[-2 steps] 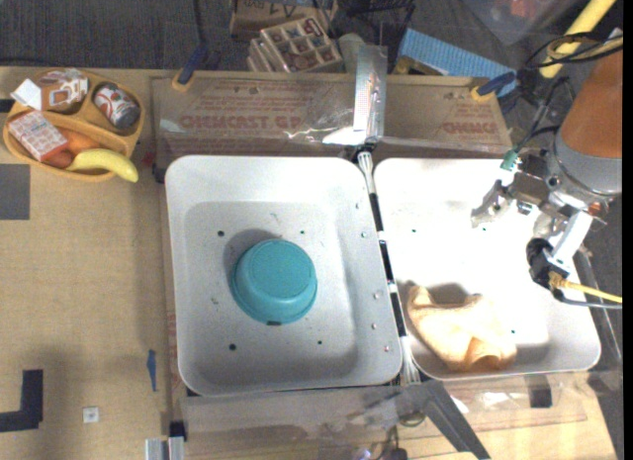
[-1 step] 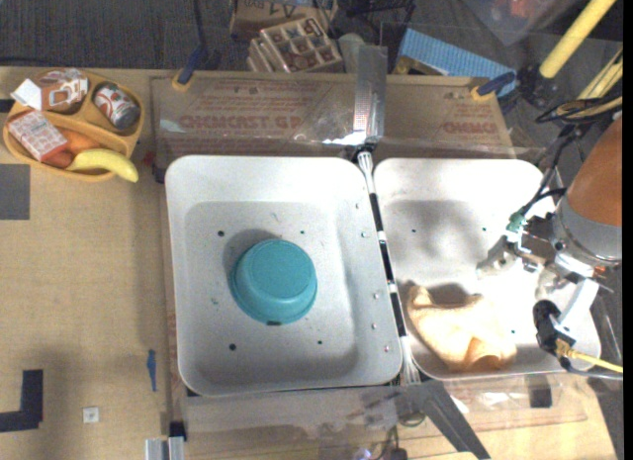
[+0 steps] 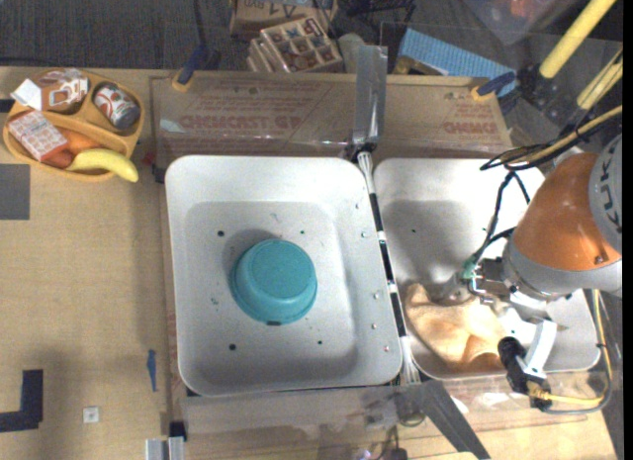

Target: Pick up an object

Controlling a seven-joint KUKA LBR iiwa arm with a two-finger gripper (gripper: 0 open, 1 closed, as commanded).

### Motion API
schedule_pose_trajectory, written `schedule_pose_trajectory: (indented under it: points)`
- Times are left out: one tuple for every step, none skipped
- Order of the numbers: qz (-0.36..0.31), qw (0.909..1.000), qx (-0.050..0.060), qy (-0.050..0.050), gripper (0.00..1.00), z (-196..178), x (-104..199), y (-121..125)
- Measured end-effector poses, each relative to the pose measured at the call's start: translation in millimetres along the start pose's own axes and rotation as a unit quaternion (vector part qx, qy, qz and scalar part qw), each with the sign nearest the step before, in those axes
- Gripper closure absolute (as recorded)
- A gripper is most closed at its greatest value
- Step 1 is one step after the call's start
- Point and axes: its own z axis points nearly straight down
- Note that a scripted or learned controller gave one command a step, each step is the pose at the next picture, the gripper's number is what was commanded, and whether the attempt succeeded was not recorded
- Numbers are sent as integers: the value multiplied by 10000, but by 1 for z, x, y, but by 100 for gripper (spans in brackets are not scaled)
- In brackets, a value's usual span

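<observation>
A teal bowl [image 3: 275, 281] lies upside down in the middle of the left bin [image 3: 198, 201]. In the right bin [image 3: 425, 201], a tan, soft-looking object [image 3: 450, 327] lies at the near left corner. My gripper [image 3: 457, 288] reaches down at the far edge of that tan object, under the orange band of the arm [image 3: 566, 230]. Whether anything sits between its tips is hidden from this angle.
A yellow tray [image 3: 59, 137] with a banana and snack items sits at the far left of the bench. Cardboard walls [image 3: 257, 117] stand behind both bins. Cables and a black connector [image 3: 514, 361] hang off the wrist over the right bin's near edge.
</observation>
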Motion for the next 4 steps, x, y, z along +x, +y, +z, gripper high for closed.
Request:
schedule_pose_trajectory:
  points:
    - [54, 10000, -22, 2, 100, -8, -3, 2]
    - [57, 10000, -20, 2, 0, -8, -3, 2]
    - [415, 9991, 56, -12, 0, -112, 48, 2]
    - [138, 9999, 55, -4, 0, -7, 20, 8]
